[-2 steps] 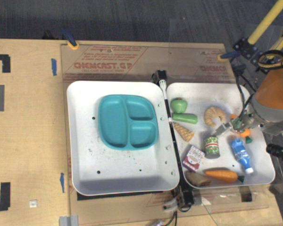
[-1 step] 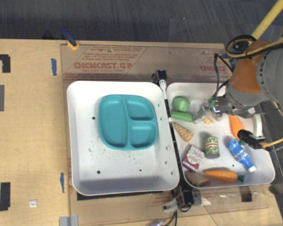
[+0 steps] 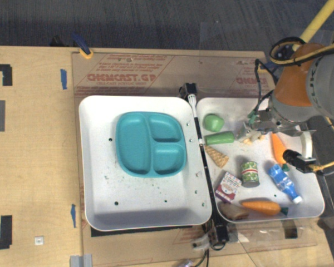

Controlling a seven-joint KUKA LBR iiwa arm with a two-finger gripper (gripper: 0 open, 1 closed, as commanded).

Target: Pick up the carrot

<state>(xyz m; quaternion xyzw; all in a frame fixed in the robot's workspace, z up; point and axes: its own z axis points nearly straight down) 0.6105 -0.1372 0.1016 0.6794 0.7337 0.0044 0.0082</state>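
A carrot [image 3: 260, 207], orange with a dark green stub at its right end, lies flat along the front edge of the right bin [image 3: 317, 204]. A second orange, carrot-like piece [image 3: 277, 147] lies slanted near the bin's right side. My gripper [image 3: 255, 124] hangs over the back of the right bin, below the arm's orange band [image 3: 292, 87]. It is just left of the slanted orange piece and far from the front carrot. Nothing visible is held in it.
The right bin also holds a green round fruit [image 3: 213, 121], a green cucumber [image 3: 220, 138], a cone [image 3: 217, 157], a small can [image 3: 249, 172], a red-and-white packet [image 3: 228, 186] and a blue bottle [image 3: 283, 183]. A teal divided plate [image 3: 152, 143] sits in the left bin [image 3: 100, 193].
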